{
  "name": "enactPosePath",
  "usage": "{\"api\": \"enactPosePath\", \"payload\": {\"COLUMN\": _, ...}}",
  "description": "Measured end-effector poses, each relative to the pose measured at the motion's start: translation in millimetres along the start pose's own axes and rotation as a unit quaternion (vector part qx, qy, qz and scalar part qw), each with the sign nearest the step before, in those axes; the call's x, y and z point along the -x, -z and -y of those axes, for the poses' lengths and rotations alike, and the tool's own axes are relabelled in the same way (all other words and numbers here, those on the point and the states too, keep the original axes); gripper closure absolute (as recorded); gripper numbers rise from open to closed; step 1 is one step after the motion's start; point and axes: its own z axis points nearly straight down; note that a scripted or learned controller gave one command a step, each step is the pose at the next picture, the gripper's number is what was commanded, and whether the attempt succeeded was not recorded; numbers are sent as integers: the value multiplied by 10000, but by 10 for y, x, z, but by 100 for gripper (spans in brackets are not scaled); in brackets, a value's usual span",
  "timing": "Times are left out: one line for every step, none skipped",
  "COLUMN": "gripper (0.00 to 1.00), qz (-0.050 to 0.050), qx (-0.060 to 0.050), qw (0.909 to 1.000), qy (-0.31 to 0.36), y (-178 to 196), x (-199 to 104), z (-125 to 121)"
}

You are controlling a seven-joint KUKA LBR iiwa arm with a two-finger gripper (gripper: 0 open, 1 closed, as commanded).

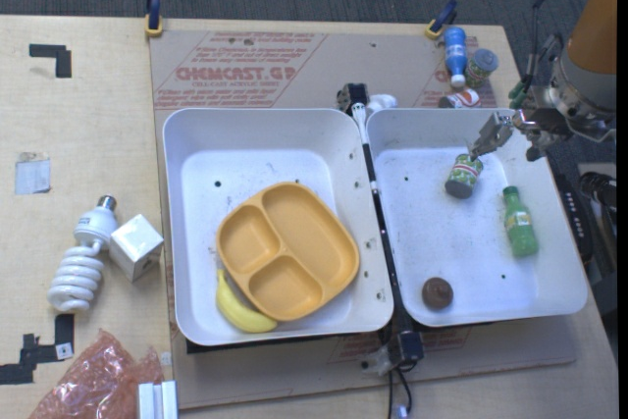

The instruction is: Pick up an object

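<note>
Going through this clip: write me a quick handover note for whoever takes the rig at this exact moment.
End effector: above the right bin's upper part, just over the small can; grip state unclear, nothing visibly held.
Right bin: small can, green bottle, brown round object.
Left bin: orange divided plate lying over a banana.
Done: no pick yet.
Left: grasp and lift an object; the can looks nearest.

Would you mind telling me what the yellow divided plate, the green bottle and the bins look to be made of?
The divided plate looks like matte moulded plastic: even yellow-orange colour, rounded compartments. The green bottle seems glossy plastic with a paper-like label, though glass can't be excluded. The bins look like thin, smooth white plastic with rounded rims.
</note>
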Motion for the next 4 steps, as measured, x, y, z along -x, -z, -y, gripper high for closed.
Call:
{"api": "enactPosePath", "payload": {"gripper": 0, "qz": -2, "qx": -2, "qw": 10000, "qy": -11, "y": -854, "x": 276, "z": 180}}
{"api": "enactPosePath", "payload": {"gripper": 0, "qz": 2, "qx": 2, "qw": 10000, "qy": -9, "y": -1170, "x": 876, "z": -413}}
{"api": "enactPosePath", "payload": {"gripper": 0, "qz": -46, "qx": -25, "qw": 10000, "qy": 6, "y": -1771, "x": 835, "z": 654}}
{"api": "enactPosePath", "payload": {"gripper": 100, "qz": -9, "qx": 8, "qw": 10000, "qy": -8, "y": -1665, "x": 862, "z": 639}}
